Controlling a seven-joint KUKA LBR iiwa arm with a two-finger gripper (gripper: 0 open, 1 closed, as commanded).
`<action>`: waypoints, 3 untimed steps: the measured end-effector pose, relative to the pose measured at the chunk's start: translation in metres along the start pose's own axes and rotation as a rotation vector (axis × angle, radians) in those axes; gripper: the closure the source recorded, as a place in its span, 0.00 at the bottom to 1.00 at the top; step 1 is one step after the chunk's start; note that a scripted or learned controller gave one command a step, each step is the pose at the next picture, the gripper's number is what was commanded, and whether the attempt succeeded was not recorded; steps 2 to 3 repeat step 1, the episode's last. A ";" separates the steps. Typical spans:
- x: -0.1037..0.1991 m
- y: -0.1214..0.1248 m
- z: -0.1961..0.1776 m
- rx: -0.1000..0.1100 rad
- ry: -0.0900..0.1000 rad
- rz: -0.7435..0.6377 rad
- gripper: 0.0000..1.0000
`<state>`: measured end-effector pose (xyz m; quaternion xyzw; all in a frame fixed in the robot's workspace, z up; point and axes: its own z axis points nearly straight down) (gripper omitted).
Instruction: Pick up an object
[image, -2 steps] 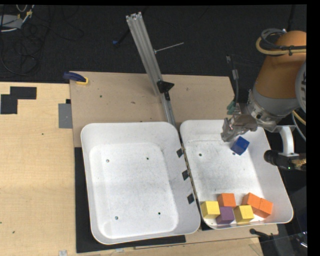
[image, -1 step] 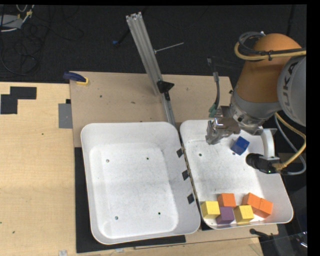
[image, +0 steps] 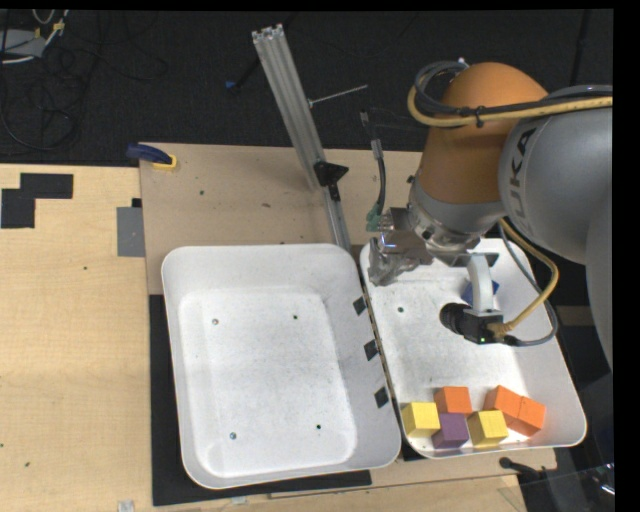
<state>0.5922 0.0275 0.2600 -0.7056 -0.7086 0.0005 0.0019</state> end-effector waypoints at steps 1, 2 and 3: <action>0.059 0.011 0.009 0.000 0.000 -0.001 1.00; 0.059 0.011 0.009 0.000 0.000 -0.001 1.00; 0.059 0.011 0.009 0.000 0.000 -0.001 1.00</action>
